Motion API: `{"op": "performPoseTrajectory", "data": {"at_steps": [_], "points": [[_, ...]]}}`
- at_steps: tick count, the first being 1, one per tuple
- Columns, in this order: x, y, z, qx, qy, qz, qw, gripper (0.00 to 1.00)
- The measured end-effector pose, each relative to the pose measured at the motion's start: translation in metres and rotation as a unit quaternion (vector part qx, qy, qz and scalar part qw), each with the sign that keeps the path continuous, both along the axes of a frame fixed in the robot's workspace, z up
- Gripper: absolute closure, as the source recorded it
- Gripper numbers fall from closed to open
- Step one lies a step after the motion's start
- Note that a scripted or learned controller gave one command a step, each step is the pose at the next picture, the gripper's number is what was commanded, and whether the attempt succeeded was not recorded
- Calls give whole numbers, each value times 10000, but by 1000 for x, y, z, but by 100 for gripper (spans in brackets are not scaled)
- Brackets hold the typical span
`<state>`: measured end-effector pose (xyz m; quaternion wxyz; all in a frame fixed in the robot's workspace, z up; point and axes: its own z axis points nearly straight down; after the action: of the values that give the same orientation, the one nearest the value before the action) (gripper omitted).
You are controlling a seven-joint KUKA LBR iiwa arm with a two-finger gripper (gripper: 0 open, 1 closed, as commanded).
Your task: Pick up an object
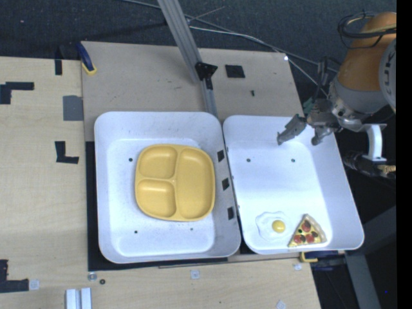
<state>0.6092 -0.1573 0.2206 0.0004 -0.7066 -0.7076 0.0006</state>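
Both bins (161, 124) are seen as smooth white plastic — faintly glossy. The yellow tray (175, 182) is matt plastic. The bench (38, 172) is pale, unvarnished wood; the pole (183, 34) is dull metal.

Two shallow white plastic bins sit side by side: the left bin (116, 172) and the right bin (335, 185). There is one yellow three-compartment plastic plate (174, 182), one toy fried egg with a yellow yolk (273, 224), and one toy pizza slice with red toppings (308, 232).
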Motion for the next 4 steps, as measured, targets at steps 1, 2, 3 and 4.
{"op": "performPoseTrajectory", "data": {"at_steps": [1,2,3,4], "points": [[4,-2,-45,-4,16,-2,10000,0],[-5,-6,-93,-2,27,-3,10000,0],[-4,-6,-136,-11,-13,1,10000,0],[-2,-6,-122,-21,-41,6,10000,100]]}}
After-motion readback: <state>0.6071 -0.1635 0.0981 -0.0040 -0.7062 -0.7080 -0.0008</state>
